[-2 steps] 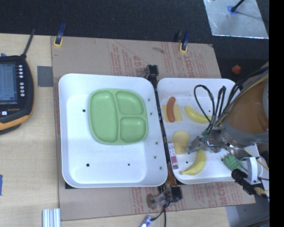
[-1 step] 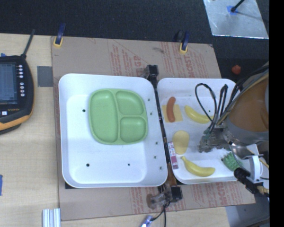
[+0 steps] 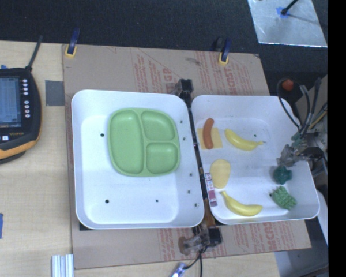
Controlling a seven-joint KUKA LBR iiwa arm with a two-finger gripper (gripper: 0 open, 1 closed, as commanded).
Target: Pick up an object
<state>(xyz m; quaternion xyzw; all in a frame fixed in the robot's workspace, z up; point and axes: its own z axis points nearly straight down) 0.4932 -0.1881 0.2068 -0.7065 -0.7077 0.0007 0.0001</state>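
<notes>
The right bin (image 3: 251,113) holds several toy foods. A red sausage (image 3: 208,133) lies on a yellow slab at its left side, with a banana (image 3: 242,140) next to it. A pale yellow pear-shaped piece (image 3: 220,173) and a second banana (image 3: 240,205) lie nearer the front. A dark teal-green piece (image 3: 281,175) sits by the right wall, and a lighter green bumpy piece (image 3: 284,198) is in the front right corner. My gripper (image 3: 288,158) hangs low at the bin's right wall, just above and right of the teal-green piece.
The left bin (image 3: 86,172) carries a green divided plate (image 3: 143,141). A tablet-like pendant (image 3: 8,117) lies at the far left of the bench. Cables and the arm's wrist (image 3: 308,128) crowd the right bin's right edge.
</notes>
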